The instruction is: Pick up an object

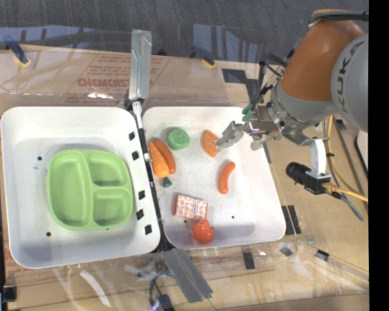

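Toy food lying scattered in the right bin [266,193], green tray [89,188] sitting in the left bin [13,173]; carrot [161,157], sausage [225,176], orange slice [209,142] just beside the gripper [228,137]; gripper hovering over the bin's upper right, fingers spread apart, gripping nothing

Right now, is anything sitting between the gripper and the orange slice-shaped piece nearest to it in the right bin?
Nothing visible does. The gripper hangs just right of the orange piece, with bare bin floor around them. The green round piece lies on its far, left side, and the sausage lies lower in the right bin.
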